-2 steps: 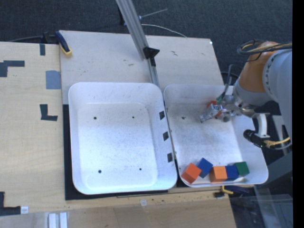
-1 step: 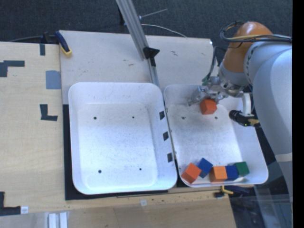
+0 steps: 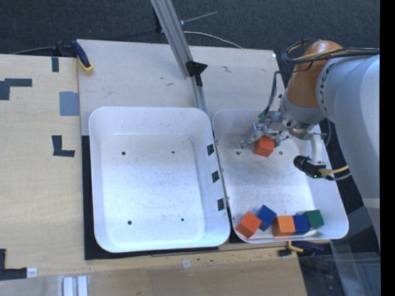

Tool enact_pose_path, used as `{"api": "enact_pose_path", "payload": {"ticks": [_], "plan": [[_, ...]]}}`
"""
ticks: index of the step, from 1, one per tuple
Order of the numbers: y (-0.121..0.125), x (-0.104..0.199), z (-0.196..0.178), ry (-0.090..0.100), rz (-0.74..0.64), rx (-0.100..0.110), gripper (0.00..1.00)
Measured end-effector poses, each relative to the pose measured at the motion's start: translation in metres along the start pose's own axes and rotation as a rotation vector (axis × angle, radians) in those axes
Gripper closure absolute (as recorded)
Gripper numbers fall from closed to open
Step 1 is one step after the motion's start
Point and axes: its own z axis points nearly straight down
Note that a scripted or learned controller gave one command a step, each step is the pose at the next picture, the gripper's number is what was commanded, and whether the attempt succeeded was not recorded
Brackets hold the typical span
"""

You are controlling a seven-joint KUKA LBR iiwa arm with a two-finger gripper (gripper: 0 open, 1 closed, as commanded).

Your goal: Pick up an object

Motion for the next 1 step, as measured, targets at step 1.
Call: {"api": "enact_pose_path", "payload": {"ticks": [1], "plan": [[0.0006, 0.0000, -0.0090, 0.000, -0.001, 0.000, 1.00]]}}
